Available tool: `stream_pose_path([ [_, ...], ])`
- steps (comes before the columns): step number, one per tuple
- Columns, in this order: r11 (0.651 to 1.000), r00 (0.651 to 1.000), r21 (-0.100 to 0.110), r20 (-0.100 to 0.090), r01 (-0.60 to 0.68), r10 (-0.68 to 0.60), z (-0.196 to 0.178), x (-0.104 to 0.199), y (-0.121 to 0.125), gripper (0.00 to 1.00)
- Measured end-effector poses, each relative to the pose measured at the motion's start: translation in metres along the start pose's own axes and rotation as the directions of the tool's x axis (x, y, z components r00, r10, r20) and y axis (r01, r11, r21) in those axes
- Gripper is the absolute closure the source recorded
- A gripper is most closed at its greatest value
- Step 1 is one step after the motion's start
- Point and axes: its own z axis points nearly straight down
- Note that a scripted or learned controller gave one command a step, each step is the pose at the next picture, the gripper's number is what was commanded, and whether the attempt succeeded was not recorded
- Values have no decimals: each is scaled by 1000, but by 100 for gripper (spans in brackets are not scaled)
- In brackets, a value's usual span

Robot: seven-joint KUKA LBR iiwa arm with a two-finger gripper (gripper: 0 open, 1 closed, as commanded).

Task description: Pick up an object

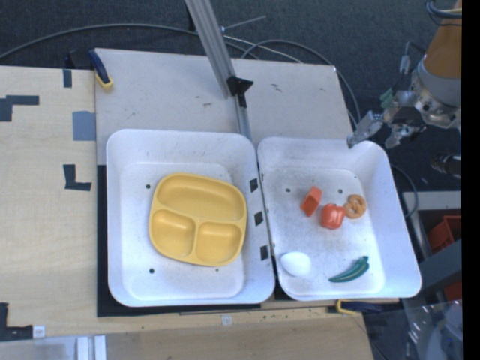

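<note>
The gripper (381, 128) hangs at the upper right corner of the right bin (390, 172), just outside its rim, with nothing between its fingers; the two fingers stand apart, so it reads as open and empty. Every candidate object lies below and to the left of the gripper, inside the right bin. Nearest to it is a cluster of three: a red block (311, 201), a red tomato-like piece (332, 216) and a small pretzel-shaped piece (355, 205). The pretzel-shaped piece is almost directly below the gripper and touches, or nearly touches, the tomato-like piece on its left; the red block sits just beside that pair, further left. Farther from the gripper, near the bin's lower edge, lie a white egg (295, 263) down and well to the left, and a green pepper (349, 270) down and slightly left. The pepper's long axis runs diagonally, its tip rising toward the right. The yellow divided plate (198, 219) occupies the left bin (120, 201), well apart from the gripper on its far left. As a judgement, the shortest move is a travel inward over the rim and downward toward the cluster; the close spacing there may cause the fingers to strike a neighbour, whereas the egg and pepper stand apart and offer freer access.
</note>
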Motion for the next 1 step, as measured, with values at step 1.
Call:
stream_pose_path([
  [1, 1000, 1000, 0, 0, 0, 0, 0, 0, 0, 0],
])
